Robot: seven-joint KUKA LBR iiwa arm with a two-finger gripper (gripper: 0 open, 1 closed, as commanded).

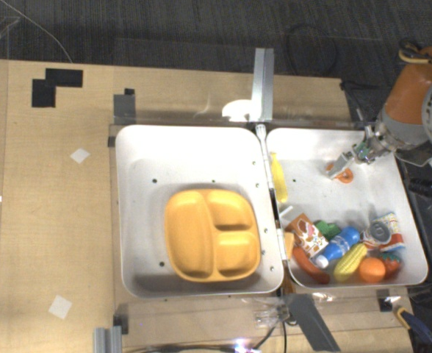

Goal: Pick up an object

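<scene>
Left bin: yellow divided tray near front edge. Right bin: toy pile along front edge. Gripper near back edge, grip state unclear.

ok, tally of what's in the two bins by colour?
Yellow: 3 (divided plate, banana, corn)
Orange: 1 (orange fruit)
Blue: 1 (bottle)
Brown/red: 1 (carton)
Silver: 1 (can)
Total: 7 clearly countable; pile partly hidden.
</scene>
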